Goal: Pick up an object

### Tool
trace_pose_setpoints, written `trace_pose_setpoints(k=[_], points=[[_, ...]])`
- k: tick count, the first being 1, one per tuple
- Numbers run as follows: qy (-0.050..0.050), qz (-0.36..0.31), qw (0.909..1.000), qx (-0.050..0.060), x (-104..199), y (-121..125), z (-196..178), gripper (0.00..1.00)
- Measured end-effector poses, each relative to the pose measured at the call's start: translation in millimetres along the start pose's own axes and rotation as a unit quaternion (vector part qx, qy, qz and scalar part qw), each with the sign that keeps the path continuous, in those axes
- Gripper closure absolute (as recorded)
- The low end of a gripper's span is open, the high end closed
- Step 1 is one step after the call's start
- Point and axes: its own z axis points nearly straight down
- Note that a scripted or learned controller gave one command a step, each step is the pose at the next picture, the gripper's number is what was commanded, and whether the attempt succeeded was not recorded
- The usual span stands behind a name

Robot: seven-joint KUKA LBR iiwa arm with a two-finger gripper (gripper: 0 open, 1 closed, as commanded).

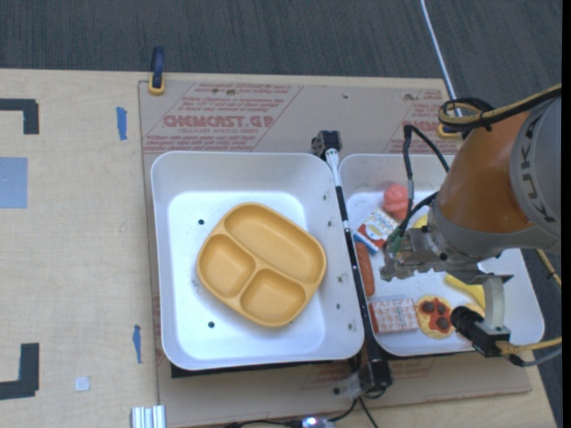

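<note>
Two white bins sit side by side on my bench (80,239), and I have the gripper (403,264) low over the right bin (533,315), hanging from the grey arm (500,194) with its orange band. From this angle I cannot tell whether the gripper is spread or closed; the wrist hides too much of it.

Just to the gripper's left lies an orange hot dog (365,268) along the bin's inner wall. Up and slightly left of the gripper is a small white, red and blue packet (376,231), and further up a pink-red lump (395,197). Below the gripper sits a pale rectangular packet with red dots (393,314), and just right of that a pizza slice toy (436,316). A yellow piece (466,285) peeks out to the gripper's right, under the arm. None of these is visibly between the gripper's tips.

Well to the gripper's left, the left bin (178,203) holds a yellow three-compartment plate (260,264), lying flat.
</note>
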Motion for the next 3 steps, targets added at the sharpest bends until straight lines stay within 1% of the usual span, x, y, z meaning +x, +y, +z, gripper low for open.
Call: trace_pose_setpoints(k=[1,2,3], points=[[0.0,0.0,1.0,0.0,-0.4,-0.2,0.1,0.0],[0.0,0.0,1.0,0.0,-0.4,-0.2,0.1,0.0],[0.0,0.001,1.0,0.002,-67.0,22.7,86.3,0.0]])
